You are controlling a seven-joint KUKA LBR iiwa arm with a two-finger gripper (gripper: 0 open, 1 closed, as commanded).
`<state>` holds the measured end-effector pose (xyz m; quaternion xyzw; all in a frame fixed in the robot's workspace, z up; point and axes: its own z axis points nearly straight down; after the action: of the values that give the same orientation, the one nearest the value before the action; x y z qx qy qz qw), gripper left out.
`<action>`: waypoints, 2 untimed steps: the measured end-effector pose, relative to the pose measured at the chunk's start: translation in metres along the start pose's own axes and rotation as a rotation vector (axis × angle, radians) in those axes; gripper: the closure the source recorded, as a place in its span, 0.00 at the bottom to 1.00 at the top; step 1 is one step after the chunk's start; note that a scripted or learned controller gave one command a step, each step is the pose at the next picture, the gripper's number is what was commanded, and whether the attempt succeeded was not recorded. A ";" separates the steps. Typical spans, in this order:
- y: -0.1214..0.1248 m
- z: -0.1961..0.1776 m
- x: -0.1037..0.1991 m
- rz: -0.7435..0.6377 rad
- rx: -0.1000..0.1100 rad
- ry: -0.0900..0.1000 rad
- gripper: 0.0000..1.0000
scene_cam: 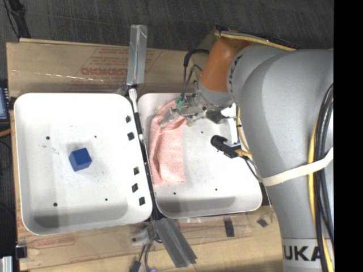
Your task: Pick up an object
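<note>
We see a pink cloth lying in the right bin, stretched along that bin's left wall as a long strip. Its lower end is flat on the floor of the bin, and its upper end is bunched and crumpled near the far corner. The pincer sits right at that bunched upper end, over or against the folds. We cannot tell whether the pincer is apart or together, nor whether any cloth is caught in it. Above the pincer we see the orange band and the bulky grey arm, which covers the right bin's right side.

In the left bin a small blue cube rests alone near the middle of the floor, well apart from the cloth and the pincer. The two bins stand just beside each other, with a row of small black clips along their shared edge. Both rest on a brown cardboard sheet covering the desk.
</note>
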<state>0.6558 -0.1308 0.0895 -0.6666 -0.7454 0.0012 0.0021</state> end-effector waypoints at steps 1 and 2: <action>0.000 -0.001 0.000 0.000 -0.001 0.000 0.00; -0.008 -0.003 -0.057 -0.078 -0.004 -0.002 0.00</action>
<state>0.6543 -0.1879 0.0920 -0.6371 -0.7707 0.0002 0.0000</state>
